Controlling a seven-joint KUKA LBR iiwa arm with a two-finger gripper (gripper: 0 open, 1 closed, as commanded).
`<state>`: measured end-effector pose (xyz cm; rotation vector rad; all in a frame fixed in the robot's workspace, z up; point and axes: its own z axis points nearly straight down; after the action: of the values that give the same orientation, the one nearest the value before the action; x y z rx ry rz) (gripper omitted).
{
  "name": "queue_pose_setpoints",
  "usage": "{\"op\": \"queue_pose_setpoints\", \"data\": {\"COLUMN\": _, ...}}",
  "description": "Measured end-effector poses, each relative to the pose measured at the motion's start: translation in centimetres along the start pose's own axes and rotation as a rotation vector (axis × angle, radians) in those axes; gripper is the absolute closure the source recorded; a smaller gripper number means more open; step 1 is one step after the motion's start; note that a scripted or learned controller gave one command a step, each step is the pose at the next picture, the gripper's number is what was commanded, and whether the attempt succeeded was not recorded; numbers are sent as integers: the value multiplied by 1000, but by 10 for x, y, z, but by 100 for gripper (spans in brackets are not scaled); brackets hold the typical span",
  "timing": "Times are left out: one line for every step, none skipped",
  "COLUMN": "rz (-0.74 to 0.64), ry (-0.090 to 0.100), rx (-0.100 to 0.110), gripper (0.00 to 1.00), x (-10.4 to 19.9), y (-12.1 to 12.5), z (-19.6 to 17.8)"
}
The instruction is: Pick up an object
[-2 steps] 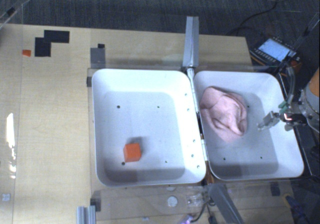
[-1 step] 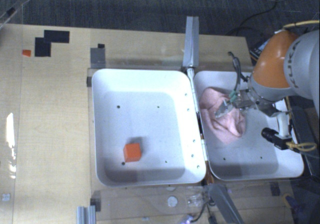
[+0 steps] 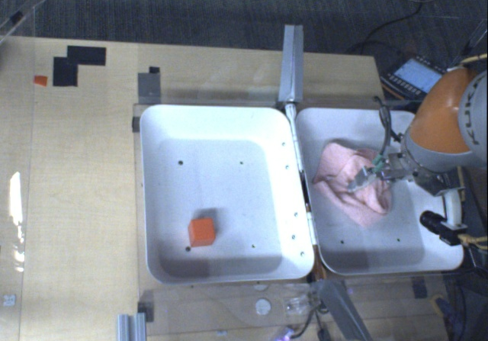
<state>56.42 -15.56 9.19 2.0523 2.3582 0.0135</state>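
Toward the lower left of the left bin (image 3: 152, 179), an orange block (image 3: 202, 232) rests on the floor. Right of centre frame, my gripper (image 3: 371, 172) sits low in the right bin (image 3: 438, 252), over a crumpled pink cloth (image 3: 345, 181). My fingers touch the cloth's right side; I cannot tell their opening or whether they grip it.

a single fixed camera looks down from above the bench (image 3: 76, 202) at a slant, far enough back to take in both white bins: the left bin (image 3: 160, 202) and the right bin (image 3: 335, 248). dark floor shows along the far edge. the arm (image 3: 450, 122) enters from the right.
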Motion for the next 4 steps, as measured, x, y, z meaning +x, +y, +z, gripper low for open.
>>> {"op": "queue_pose_setpoints", "data": {"rz": -172, "ry": -1, "rx": -2, "gripper": 0, "x": 1, "y": 4, "z": 0}}
{"op": "queue_pose_setpoints", "data": {"rz": -318, "ry": 1, "rx": 1, "gripper": 0, "x": -15, "y": 51, "z": 1}}
{"op": "queue_pose_setpoints", "data": {"rz": -423, "ry": 2, "rx": 0, "gripper": 0, "x": 6, "y": 83, "z": 2}}
{"op": "queue_pose_setpoints", "data": {"rz": -411, "ry": 4, "rx": 3, "gripper": 0, "x": -9, "y": 90, "z": 3}}
